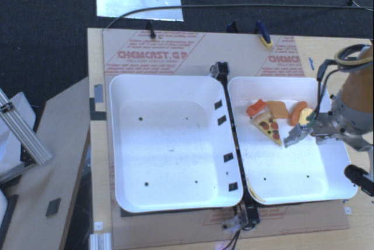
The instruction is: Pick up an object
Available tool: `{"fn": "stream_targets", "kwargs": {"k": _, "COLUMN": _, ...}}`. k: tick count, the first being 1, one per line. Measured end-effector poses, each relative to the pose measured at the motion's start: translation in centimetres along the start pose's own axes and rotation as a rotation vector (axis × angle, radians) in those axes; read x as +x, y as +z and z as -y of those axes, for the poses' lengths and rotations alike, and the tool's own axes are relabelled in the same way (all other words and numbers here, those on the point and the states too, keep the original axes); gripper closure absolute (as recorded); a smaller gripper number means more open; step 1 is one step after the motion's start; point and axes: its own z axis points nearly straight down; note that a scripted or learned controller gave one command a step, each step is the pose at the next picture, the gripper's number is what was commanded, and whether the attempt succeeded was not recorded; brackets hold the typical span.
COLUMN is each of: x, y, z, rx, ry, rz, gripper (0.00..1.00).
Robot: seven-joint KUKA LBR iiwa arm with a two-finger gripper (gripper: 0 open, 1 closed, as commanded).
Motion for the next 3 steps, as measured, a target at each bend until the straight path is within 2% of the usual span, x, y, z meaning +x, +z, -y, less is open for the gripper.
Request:
{"fn": "stream_targets", "kwargs": {"k": 1, "x": 0.6, "y": 9.3, "z": -8.0, "rx": -0.002, "ry": -0.005, "rz": 0.0, "gripper": 0.0}}
{"fn": "stream_targets", "kwargs": {"k": 2, "x": -4.6, "y": 12.1, "z": -10.3, "rx": -0.003, "ry": 0.002, "rz": -0.003, "gripper": 0.0}}
{"fn": "stream_targets", "kwargs": {"k": 3, "x": -6.8, "y": 11.9, "z": -12.1, "rx": -0.004, "ry": -0.001, "rz": -0.01, "gripper": 0.0}}
